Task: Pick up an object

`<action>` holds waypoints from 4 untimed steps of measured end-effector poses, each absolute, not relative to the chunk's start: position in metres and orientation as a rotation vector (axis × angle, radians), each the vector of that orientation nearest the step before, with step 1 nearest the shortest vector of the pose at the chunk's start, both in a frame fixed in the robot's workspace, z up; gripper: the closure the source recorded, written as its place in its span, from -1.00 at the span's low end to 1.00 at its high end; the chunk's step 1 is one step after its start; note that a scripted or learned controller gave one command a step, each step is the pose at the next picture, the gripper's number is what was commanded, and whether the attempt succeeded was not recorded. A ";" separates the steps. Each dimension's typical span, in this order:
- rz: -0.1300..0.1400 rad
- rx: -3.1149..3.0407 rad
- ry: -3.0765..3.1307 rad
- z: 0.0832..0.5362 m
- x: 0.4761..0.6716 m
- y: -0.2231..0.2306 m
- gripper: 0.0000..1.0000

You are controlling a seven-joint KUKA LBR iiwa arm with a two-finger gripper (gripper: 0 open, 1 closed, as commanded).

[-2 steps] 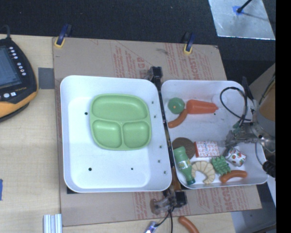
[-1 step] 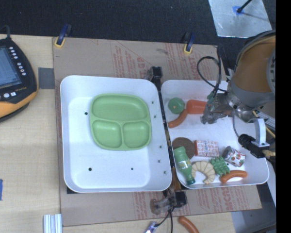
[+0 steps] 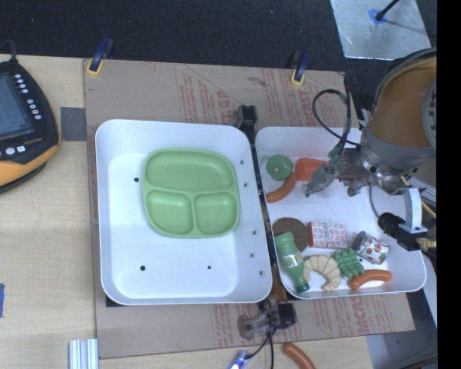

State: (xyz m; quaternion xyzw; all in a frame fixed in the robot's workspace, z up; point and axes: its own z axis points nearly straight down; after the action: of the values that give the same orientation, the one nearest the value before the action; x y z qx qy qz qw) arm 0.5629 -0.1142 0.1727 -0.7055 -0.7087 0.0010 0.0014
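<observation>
Near the right white bin's (image 3: 415, 283) front edge lie a green bottle (image 3: 290, 257), a croissant (image 3: 323, 272) and a small red-and-white carton (image 3: 328, 234) (print illegible). Farther back, the gripper (image 3: 320, 181) hovers beside an orange carrot (image 3: 292, 181); its grip cannot be judged. A divided green plate (image 3: 190, 192) rests in the left bin (image 3: 115, 267), on cardboard (image 3: 177, 91).

Two bins sit side by side before me. The left bin (image 3: 115, 275) holds a divided plate (image 3: 190, 192). I hang over the right bin (image 3: 276, 141), my gripper (image 3: 319, 181) near its back, just right of a ball (image 3: 279, 166). Along its front lie a bottle (image 3: 290, 258), croissant (image 3: 323, 272), carton (image 3: 327, 234) and sausage (image 3: 369, 280). A pendant (image 3: 11, 125) rests far left.
</observation>
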 end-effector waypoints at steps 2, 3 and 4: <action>-0.006 -2.219 -2.237 0.095 0.505 -0.109 -1.00; -0.006 -2.229 -2.237 0.096 0.488 -0.095 -1.00; -0.006 -2.224 -2.245 0.106 0.489 -0.096 1.00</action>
State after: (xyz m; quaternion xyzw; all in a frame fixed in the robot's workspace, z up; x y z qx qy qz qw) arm 0.4889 -0.0962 0.1064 -0.7039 -0.7103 -0.0019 -0.0093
